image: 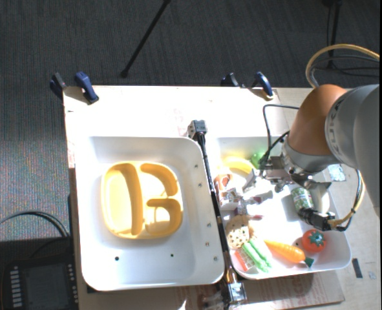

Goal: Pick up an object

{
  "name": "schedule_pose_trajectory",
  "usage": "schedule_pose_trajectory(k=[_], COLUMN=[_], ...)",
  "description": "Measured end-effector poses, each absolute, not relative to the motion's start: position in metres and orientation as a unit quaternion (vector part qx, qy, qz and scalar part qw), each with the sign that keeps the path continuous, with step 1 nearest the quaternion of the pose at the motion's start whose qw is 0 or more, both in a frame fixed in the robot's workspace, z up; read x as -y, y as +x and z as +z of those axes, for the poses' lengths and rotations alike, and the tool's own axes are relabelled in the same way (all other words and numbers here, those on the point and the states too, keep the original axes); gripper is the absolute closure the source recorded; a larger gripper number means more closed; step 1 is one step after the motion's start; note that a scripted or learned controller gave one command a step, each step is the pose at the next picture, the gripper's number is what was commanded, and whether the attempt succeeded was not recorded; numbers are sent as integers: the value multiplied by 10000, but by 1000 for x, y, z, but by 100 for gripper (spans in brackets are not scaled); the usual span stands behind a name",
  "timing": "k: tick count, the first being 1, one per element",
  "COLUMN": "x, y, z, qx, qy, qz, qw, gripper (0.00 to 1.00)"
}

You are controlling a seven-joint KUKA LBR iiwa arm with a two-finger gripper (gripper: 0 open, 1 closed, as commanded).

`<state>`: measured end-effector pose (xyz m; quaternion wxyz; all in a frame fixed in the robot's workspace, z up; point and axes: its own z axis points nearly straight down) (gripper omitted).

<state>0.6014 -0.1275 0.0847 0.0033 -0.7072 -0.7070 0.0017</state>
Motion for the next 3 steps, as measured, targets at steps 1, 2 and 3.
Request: schedule_pose_trajectory(k=[1,2,3], x=[139,110,110], y=[644,643,642], z=[85,85,92], qx=[7084,7083,7086], qy=[-7058,-7059,-7055], qz=[11,15,36], qw=[21,30,63], gripper=[0,0,100])
